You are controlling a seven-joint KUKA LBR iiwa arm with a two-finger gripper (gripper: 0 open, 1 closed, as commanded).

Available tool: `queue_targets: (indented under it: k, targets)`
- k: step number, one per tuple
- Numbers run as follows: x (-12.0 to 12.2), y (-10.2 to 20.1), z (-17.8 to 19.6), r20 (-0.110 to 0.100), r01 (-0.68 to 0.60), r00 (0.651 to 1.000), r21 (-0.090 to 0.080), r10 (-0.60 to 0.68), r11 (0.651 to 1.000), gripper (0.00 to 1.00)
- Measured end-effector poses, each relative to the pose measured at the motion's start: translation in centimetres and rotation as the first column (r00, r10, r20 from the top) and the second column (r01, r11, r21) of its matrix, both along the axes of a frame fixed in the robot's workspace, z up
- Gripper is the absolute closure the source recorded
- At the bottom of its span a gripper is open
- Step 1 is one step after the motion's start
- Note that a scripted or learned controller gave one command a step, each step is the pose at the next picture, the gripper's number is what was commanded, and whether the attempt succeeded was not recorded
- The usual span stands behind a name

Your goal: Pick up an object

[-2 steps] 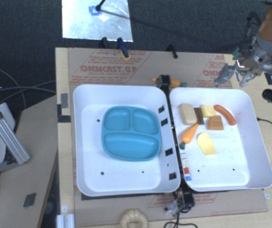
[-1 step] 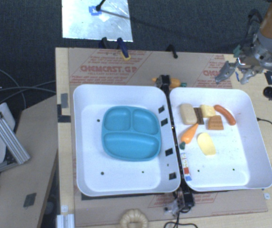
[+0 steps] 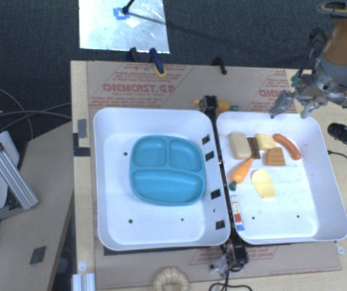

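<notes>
A blue divided plate (image 3: 165,169) lies in the middle of the left bin (image 3: 115,223), its three compartments facing up. The right bin (image 3: 318,223) sits just beside it, the two touching along their inner edges, where black clips (image 3: 209,156) line the seam. Both bins rest on a brown cardboard sheet (image 3: 143,85) covering the bench (image 3: 46,180). Past the bench's far edge, a shiny silver sheet (image 3: 122,17) lies on dark carpet (image 3: 28,35).

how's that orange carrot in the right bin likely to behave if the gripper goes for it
The carrot looks like smooth toy plastic, so it is probably light, stiff and a bit slippery. Its rounded, tapered body may roll or pivot if nudged. It lies close to the yellow piece, which could get bumped. The gripper hangs over the bin's far rim.
</notes>
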State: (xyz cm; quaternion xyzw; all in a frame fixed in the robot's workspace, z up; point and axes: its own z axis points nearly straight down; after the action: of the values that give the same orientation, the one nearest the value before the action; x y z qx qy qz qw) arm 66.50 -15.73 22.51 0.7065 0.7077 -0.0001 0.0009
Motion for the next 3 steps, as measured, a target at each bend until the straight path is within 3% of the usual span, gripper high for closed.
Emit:
queue_targets:
  k: [2, 3]
  targets:
    - [0.7, -0.6, -9.4, 0.002, -0.004, 1.000, 0.000, 0.004, 1.000, 0.00]
    - [1.1, -0.7, -13.4, 0.014, -0.005, 1.000, -0.006, 0.005, 1.000, 0.00]
